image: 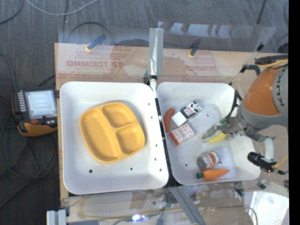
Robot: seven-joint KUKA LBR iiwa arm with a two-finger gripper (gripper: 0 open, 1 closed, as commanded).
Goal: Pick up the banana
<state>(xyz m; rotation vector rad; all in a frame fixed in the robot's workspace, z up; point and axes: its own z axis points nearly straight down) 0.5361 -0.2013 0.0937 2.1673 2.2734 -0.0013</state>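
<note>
- The fingers (224,125) of the gripper (220,129) are at the banana (214,136), in the right half of the frame; whether they are clenched on it or released I cannot tell, the view is too small there.
- The banana is yellow, thin and a little curved; it lies in the right bin (201,90), near its right wall, touching or just under the gripper tips.
- Writing: on the board (93,62) behind the bins there are faded red letters, not readable. A small pack (191,109) shows a black and white picture, and a red box (182,134) has fine print, too small to read.
- Edges and room: the two bins meet in the middle of the frame. The floor of the right bin between banana and can (209,160) is bare.
- A carrot (214,174), orange with a green end, lies near the lower edge of the right bin, just below the can.
- An orange-red long thing (168,120) lies along the left wall of the right bin, beside a white block (178,119).
- The left bin (70,172) is white and smooth with round corners; it holds a yellow tray (112,131) with three compartments.
- The arm (265,102) is grey with an orange band, at the right edge.
- A handheld screen (36,106) lies on the carpet at the left.
</note>
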